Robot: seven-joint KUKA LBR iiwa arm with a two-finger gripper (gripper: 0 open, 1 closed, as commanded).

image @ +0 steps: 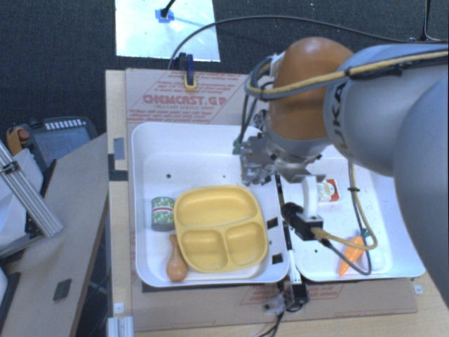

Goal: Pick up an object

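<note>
Tool [258, 166] at frame centre, over left bin's right edge; grip state cannot tell. Nothing visibly lifted: yellow three-compartment plastic tray [219, 227] rests in left bin [151, 167], lower centre. Pick apparently undone.

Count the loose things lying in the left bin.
3: a yellow divided plate in the middle, a small green can beside its left edge, and a wooden spoon tucked under its lower left corner. The arm may hide more.
</note>
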